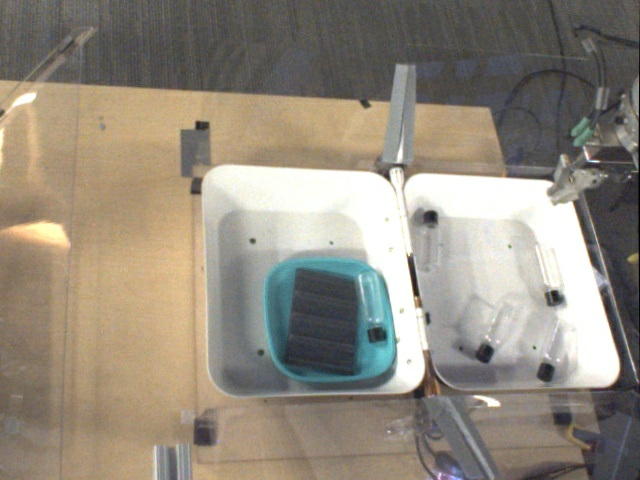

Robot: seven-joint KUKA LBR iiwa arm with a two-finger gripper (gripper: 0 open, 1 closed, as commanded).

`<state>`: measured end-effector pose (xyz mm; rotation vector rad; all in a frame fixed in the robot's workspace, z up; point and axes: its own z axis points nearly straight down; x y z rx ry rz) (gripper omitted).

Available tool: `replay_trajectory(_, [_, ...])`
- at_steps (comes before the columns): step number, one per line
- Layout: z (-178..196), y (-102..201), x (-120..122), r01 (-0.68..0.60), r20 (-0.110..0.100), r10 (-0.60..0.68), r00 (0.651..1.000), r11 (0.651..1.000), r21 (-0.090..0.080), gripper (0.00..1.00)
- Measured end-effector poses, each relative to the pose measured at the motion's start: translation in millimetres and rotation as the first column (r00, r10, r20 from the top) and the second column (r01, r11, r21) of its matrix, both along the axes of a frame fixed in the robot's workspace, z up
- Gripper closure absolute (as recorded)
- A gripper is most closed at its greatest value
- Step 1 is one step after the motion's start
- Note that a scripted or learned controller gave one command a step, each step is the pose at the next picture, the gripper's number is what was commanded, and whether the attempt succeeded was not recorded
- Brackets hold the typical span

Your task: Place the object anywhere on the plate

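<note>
The arm's end shows at the upper right, above and just outside the far right corner of the right bin (pixel 598 268); its claw (pixel 572 180) hangs over that corner, and whether it is apart or together cannot be told from here. Nothing is seen between its tips. On the pale wooden worktop (pixel 110 318) two shallow white bins sit side by side, touching along their inner rims. The left bin (pixel 225 268) holds a teal plate (pixel 275 303) toward its near right part, with a dark ribbed block (pixel 322 321) lying across the plate's middle and a clear tube with a black cap (pixel 373 308) lying on the plate's right side, just beside the block. In the right bin four more clear tubes with black caps lie apart: one (pixel 428 233) near the far left corner, one (pixel 548 273) by the right wall, and two, (pixel 492 333) and (pixel 552 356), toward the near edge. The middle of the right bin's floor is bare. Beyond the worktop lies dark grey carpet (pixel 300 18), with cables (pixel 530 98) trailing at the upper right.
</note>
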<state>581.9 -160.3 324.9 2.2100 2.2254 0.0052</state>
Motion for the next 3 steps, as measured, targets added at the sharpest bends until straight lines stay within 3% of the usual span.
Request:
replay_trajectory(1, [-156, 7, 29, -0.11, -0.003, 0.11, 0.994, 0.994, 0.001, 1.0])
replay_trajectory(2, [-54, -32, 74, -0.267, 0.003, 0.267, 0.964, 0.964, -0.004, 1.0])
replay_trajectory(3, [-81, 11, 89, -0.422, 0.0, 0.422, 0.907, 0.907, -0.003, 1.0])
